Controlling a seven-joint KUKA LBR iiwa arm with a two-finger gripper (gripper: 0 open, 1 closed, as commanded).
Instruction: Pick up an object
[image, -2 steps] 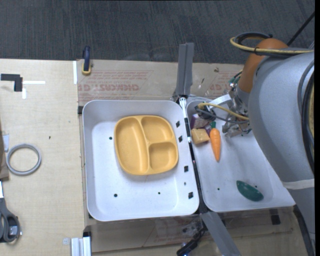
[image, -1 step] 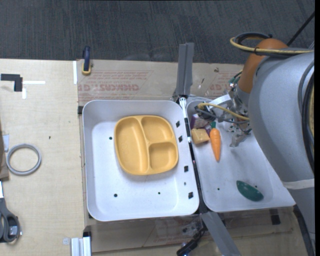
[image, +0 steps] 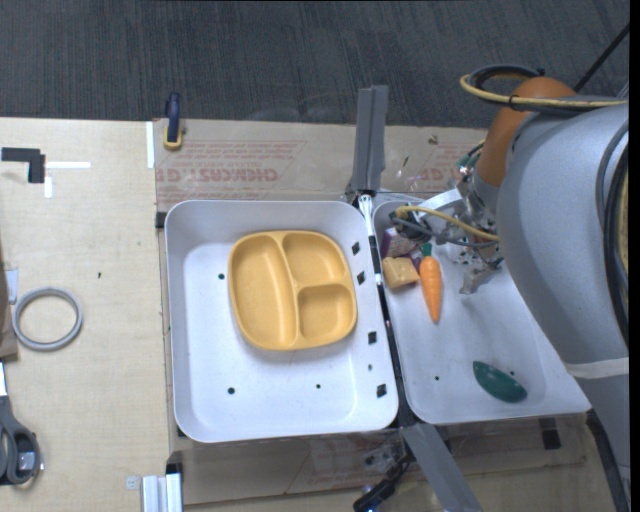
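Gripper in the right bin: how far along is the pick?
Done: the arm has reached into the right bin, gripper low near the carrot and a tan block. In hand: nothing visibly gripped. Left: grasp and lift; the carrot and green piece lie on the bin floor.

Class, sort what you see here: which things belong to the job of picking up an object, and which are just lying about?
Belong to the job:
gripper, down in the right bin
carrot
tan block
dark green piece

Just lying about:
yellow divided plate in the left bin
grey ring on the bench
scissors at the bench's edge
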